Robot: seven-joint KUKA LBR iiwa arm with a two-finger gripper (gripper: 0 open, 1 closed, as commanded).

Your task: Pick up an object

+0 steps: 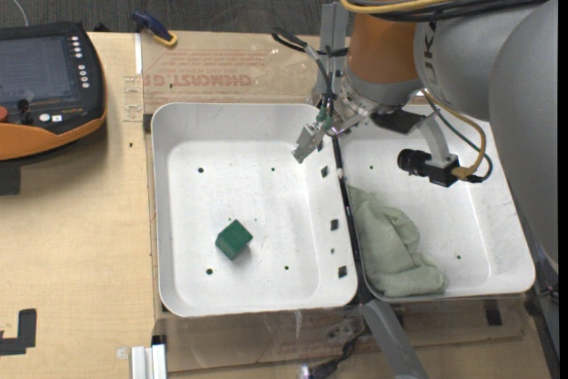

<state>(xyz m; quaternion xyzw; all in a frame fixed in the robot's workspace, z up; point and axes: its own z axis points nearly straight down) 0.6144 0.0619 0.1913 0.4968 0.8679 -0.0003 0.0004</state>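
Approach is underway: end effector (311,142), grip state unreadable, is hanging over the left bin's (169,191) far-right corner, needing descent toward cube (234,240).

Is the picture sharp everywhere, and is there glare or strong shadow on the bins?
Camera view: green block and cloth are sharp; the gripper looks slightly soft; the white bins are evenly lit without strong glare; shadows are faint, soft beside the block.

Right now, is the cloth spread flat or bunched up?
Bunched: the pale green cloth lies crumpled in a heap against the right bin's left wall.
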